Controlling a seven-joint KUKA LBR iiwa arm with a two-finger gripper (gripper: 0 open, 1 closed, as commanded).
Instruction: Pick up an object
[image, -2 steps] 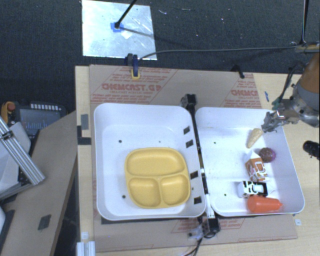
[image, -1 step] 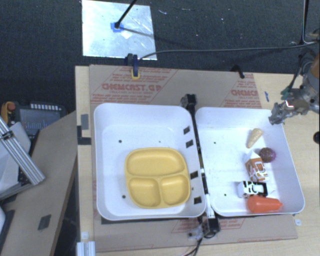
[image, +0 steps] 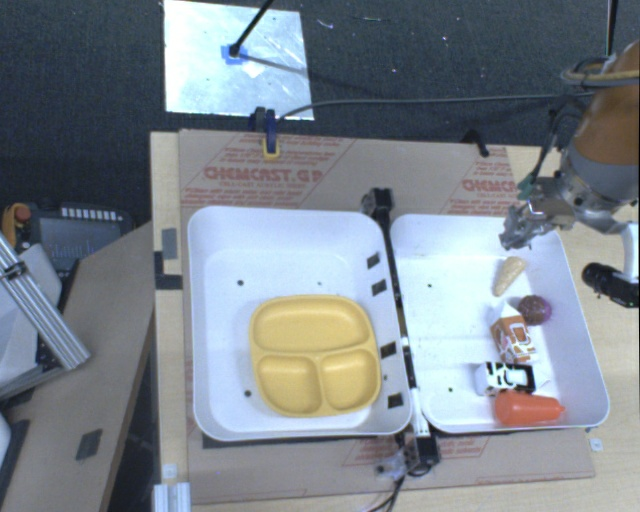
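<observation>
The right bin (image: 450, 300) holds several small items along its right side: a cream cone-shaped piece (image: 509, 273), a dark purple round fruit (image: 535, 309), an orange and white carton (image: 514, 339), a black and white piece (image: 509, 378) and an orange carrot (image: 527, 407). My gripper (image: 520, 228) hovers over the bin's back right part, just above and behind the cream piece. Nothing shows between its fingers.
The left bin (image: 215, 250) carries a yellow three-compartment plate (image: 313, 354). A black clip bar (image: 390, 300) runs between the bins. Cables cross the back of the bench, and a metal sheet (image: 235, 58) lies beyond it.
</observation>
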